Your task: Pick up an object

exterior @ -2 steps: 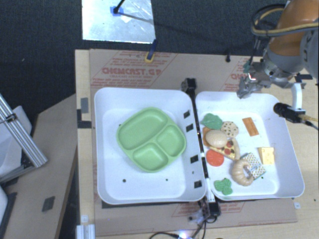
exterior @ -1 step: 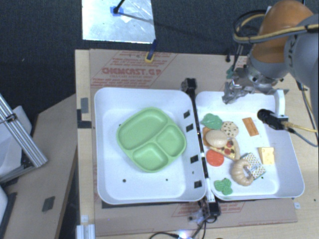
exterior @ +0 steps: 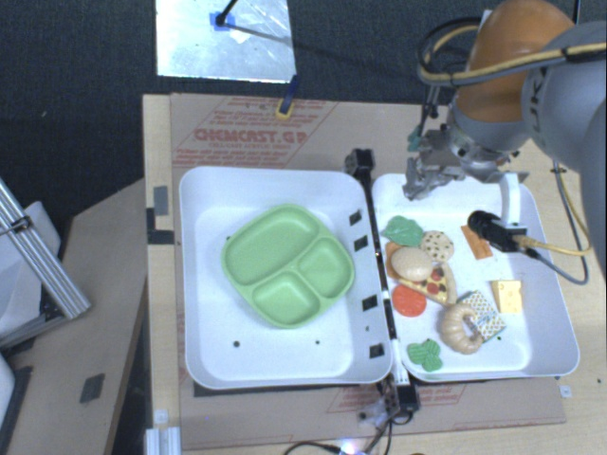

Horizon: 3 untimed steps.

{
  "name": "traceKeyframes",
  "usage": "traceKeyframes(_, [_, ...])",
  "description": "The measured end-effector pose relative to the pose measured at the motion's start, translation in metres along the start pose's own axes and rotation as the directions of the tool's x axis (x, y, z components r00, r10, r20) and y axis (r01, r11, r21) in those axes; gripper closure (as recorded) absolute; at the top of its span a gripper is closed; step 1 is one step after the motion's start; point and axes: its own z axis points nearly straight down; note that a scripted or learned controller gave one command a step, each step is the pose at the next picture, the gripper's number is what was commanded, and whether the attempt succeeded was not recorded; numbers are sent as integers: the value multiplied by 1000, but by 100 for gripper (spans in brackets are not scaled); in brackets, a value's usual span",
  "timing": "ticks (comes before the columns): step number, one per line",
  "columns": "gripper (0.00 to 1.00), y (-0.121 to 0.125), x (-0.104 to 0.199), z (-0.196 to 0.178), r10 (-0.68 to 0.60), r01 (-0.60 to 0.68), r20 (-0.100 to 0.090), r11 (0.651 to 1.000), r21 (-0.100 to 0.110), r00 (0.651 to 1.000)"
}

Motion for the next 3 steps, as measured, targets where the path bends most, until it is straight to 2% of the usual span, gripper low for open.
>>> traceKeyframes(1, [100, -11, 15, -4, 0, 0, 0, 1000, 0, 1000])
traceKeyframes(2, [100, -19, 14, 3, 5, -5, 1, 1000, 0, 1000])
traceKeyframes(3, [100, -9, 22, -4, 1, -1, 0, 1000, -2, 1000])
